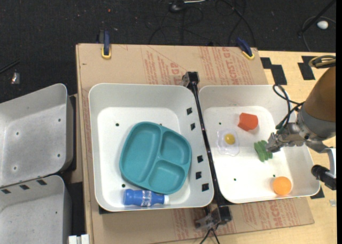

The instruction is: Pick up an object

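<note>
The right bin holds a small green piece, a red block, a fried-egg toy and an orange ball. My gripper reaches in from the right and sits low at the right end of the green piece, touching or nearly touching it. Whether anything is between its fingers is not visible. The left bin holds a teal divided plate and a blue and white bottle lying along its front wall.
A black divider runs between the two bins. Both bins rest on a brown board with clamps at its back edge. White trays lie off to the left. Cables cross the dark floor behind.
</note>
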Available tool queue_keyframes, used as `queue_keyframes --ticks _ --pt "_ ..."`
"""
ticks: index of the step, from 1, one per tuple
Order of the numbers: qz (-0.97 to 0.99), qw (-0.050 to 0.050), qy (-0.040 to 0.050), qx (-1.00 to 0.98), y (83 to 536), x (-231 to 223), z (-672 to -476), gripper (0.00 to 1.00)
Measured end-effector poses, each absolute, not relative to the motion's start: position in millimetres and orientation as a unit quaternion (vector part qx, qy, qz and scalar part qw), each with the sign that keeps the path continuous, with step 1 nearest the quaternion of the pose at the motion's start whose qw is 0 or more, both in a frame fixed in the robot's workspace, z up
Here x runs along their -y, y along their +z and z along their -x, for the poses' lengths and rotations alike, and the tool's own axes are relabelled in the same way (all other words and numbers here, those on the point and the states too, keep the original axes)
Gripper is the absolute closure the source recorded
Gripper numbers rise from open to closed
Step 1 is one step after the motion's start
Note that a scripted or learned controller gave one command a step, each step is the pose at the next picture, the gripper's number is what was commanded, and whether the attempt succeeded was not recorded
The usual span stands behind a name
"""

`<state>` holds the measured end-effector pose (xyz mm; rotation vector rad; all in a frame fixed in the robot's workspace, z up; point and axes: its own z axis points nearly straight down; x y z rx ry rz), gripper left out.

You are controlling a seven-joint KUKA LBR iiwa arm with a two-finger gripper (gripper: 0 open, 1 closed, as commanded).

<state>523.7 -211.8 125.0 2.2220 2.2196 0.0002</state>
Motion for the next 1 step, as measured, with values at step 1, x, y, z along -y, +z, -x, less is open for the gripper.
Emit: queue_keyframes --ticks 1 --pt "-0.706 0.003 0.0011 -0.708 179.8 204.8 -522.2 1.0"
